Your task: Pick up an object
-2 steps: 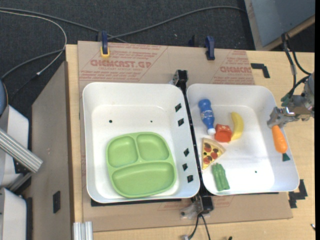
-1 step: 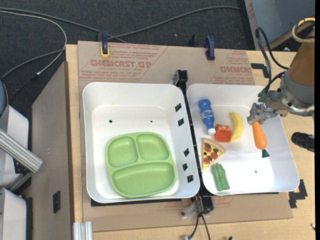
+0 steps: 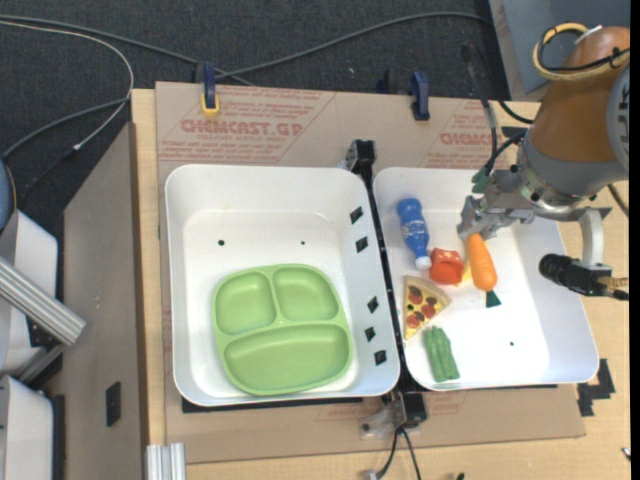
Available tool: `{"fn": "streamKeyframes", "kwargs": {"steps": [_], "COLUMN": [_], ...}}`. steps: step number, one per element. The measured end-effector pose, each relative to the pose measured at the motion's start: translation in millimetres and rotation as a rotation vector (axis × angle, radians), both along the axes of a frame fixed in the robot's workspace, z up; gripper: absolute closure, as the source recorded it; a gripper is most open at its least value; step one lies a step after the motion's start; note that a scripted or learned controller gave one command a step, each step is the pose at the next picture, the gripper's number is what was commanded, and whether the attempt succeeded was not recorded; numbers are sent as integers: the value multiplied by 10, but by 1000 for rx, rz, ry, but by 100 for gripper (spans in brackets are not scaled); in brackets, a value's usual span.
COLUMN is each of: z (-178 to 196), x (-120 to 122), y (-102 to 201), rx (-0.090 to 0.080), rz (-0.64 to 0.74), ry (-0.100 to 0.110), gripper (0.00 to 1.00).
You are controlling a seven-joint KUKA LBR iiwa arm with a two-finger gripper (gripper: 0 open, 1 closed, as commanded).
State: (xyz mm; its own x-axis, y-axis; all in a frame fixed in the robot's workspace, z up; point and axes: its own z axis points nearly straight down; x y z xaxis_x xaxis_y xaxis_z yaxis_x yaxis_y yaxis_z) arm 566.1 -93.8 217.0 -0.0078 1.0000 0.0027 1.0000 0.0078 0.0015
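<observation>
My gripper (image 3: 487,221) hangs over the right bin (image 3: 540,353), near its upper middle. Directly beneath it lies an orange toy carrot (image 3: 483,263) with a dark green tip, its upper end reaching up to the gripper. Whether the two touch I cannot make out. To the carrot's left sits a small red toy (image 3: 447,267). A blue bottle (image 3: 410,224) with a white cap lies farther left. A pizza slice (image 3: 422,302) and a green vegetable (image 3: 440,354) rest lower in the same bin.
The left bin (image 3: 200,198) holds a green divided plate (image 3: 283,328). A black divider with clips (image 3: 372,268) runs between the bins. A black part of the arm (image 3: 575,271) sticks out over the right bin's right side.
</observation>
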Motion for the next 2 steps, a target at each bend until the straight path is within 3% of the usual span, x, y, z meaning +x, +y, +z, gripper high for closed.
{"fn": "streamKeyframes", "kwargs": {"steps": [2], "z": [13], "x": [391], "y": [960], "rx": [-1], "rz": [-2], "ry": [0], "gripper": [100]}}
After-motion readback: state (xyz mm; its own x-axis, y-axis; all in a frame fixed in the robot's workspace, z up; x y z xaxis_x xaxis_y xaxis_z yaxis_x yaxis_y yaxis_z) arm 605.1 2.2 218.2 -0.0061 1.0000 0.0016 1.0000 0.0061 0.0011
